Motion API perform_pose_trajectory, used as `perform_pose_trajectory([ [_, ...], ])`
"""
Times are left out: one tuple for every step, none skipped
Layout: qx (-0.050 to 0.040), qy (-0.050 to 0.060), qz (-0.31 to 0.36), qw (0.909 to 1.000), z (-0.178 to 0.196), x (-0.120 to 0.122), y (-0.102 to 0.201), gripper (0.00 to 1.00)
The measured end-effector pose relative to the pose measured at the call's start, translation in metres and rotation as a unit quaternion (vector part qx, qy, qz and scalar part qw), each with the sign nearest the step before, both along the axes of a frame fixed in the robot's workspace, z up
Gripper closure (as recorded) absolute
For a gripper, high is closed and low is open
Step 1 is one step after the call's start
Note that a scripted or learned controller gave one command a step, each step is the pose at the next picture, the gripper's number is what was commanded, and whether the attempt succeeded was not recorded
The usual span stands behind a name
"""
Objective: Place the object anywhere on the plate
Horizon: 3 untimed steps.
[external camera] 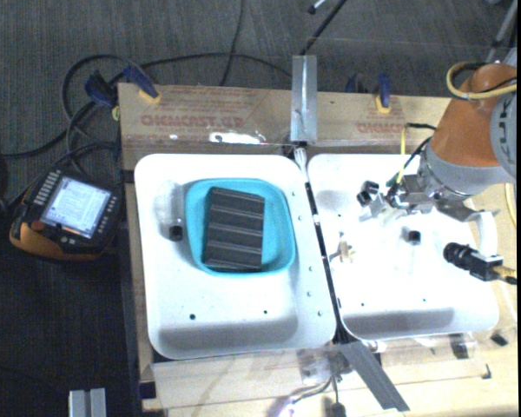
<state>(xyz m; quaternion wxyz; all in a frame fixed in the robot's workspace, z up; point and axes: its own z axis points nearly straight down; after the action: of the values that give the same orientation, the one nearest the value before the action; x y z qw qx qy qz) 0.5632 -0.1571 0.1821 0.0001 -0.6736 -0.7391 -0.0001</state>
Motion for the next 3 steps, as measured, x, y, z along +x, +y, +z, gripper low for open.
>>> perform_pose_trajectory([
  [-0.0001, 0.000, 0.000, 1.0000, 0.000, 0.000, 0.000, 0.00],
  [-0.0008, 0.001, -0.018, 0.9998, 0.020, -0.067, -0.049, 0.00],
  [0.0001, 0.002, -0.076, 0.9971, -0.049, -0.080, 0.000, 0.00],
])
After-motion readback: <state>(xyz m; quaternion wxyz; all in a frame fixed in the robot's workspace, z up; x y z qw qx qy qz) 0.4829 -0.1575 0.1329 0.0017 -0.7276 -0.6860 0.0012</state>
